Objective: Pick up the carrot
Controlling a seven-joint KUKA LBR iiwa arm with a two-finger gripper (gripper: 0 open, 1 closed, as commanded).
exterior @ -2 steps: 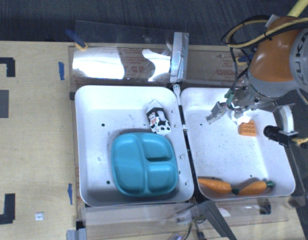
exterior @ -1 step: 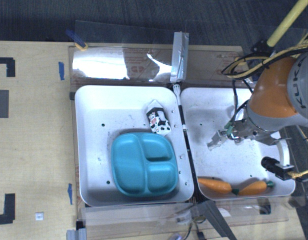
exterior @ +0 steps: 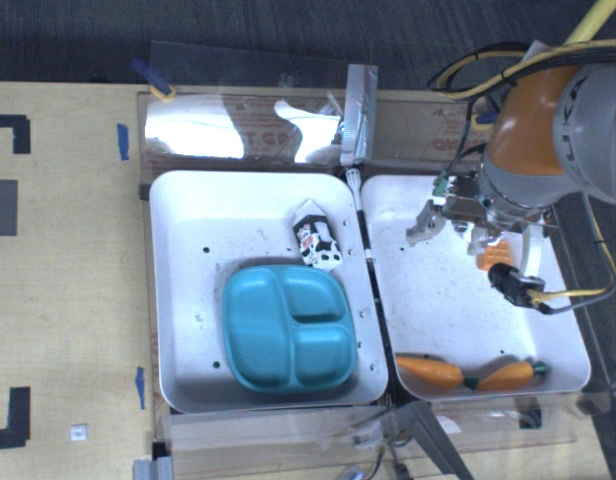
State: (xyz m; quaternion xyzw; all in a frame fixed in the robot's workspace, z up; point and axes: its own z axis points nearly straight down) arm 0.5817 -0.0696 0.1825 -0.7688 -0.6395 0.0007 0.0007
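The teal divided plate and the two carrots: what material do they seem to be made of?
The teal divided plate looks like moulded plastic: one even colour, rounded compartment edges, a soft sheen. The two carrots, left carrot and right carrot, in the right bin, look like toy plastic or rubber: smooth, uniformly orange with green ends, though real ones cannot be ruled out.

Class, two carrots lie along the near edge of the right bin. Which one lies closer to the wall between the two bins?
The left carrot, plain orange, lies almost against the dividing wall. The other carrot, with its green stem end, sits nearer the right bin's outer corner.
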